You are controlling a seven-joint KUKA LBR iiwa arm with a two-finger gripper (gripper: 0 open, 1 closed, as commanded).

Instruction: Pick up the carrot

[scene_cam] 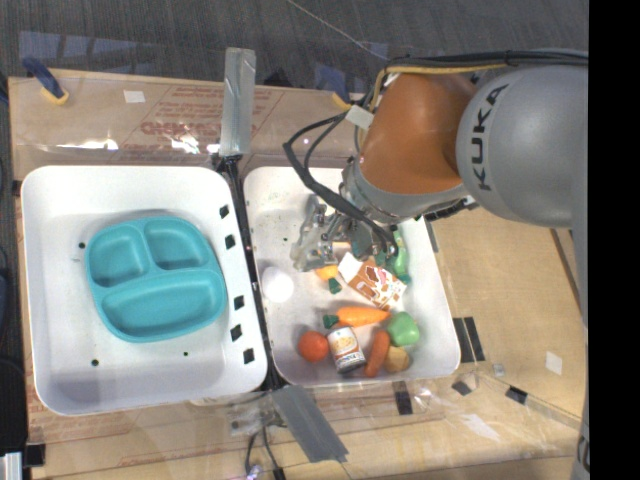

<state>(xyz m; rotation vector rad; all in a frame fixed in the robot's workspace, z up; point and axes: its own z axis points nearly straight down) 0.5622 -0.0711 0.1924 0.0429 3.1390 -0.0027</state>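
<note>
**Over the right bin, the end effector low among the food items**

Over the right bin [262, 218] the grey arm [520, 148] reaches in from the right side, and its end effector [322, 248] is down near the middle of this bin. I cannot tell how it stands or if it has hold of anything, because the metal parts are small and mixed with the things below.

Just beside the end effector is a small orange piece [329, 273] and a white packet with red print [374, 282]. The carrot [361, 316] lies flat nearer the front of the bin, apart from the end effector. Near it are a green fruit [403, 329], a red tomato [313, 345], a small can [345, 348] and a second, darker orange vegetable [378, 352].

The left bin [50, 368] holds a teal plate with three sections [155, 278].
</note>
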